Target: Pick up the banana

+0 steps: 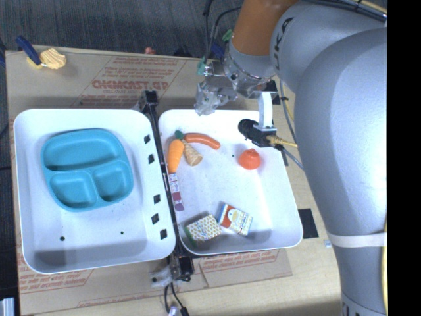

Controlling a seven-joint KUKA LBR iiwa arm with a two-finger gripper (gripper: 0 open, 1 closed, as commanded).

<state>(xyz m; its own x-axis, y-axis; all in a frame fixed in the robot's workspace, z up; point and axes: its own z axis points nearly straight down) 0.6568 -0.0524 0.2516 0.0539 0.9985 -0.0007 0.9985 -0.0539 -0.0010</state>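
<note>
Above right bin's (pixel 217 184) far rim, gripper (pixel 209 101), state unclear, banana-like yellow item (pixel 54 59) far left

Possible banana (pixel 53 59), pale yellow, far upper-left

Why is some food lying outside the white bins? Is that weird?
Yes, a bit. A yellow piece that may be the banana lies on the cardboard at the far left corner, outside both bins. The carrot and the other toy food sit in the right bin. The gripper hovers at that bin's far edge.
</note>
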